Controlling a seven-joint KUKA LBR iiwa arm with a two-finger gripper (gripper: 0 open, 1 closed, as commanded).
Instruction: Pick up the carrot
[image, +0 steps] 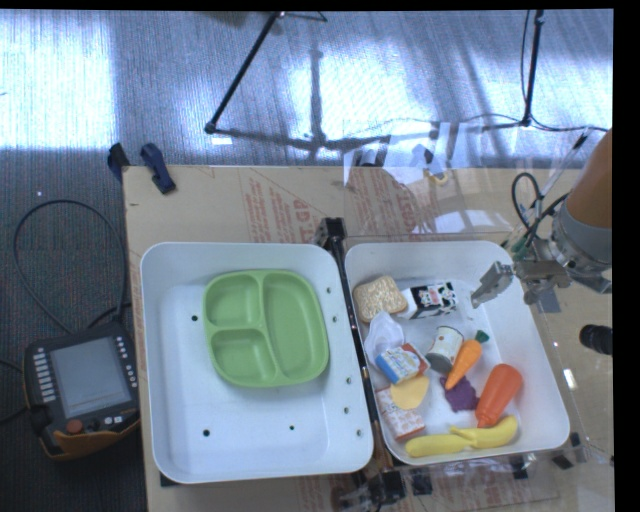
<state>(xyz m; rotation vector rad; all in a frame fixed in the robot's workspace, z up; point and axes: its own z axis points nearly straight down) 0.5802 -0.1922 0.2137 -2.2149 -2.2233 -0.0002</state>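
1. The carrot (463, 362) lies in the right-hand bin (532, 330), a small orange cone with a green tuft at its upper end, slanting down and to the left. By its look it is a toy of hard plastic: I judge it light, stiff and rather smooth, so it may slip or roll under a glancing pinch.
2. The best hold is probably across the thick upper half, just below the green top, with the fingers closing across its length.
3. Crowding is the difficulty: a small tin (444, 349) touches its left side, a purple piece (460, 395) lies at its tip, and a larger orange vegetable (498, 393) lies just beside it on the right.
4. The pincer (519, 282) hovers above the bin's upper right, apart from the carrot, its fingers spread and holding nothing.
5. The left bin bears a green divided plate (267, 327).
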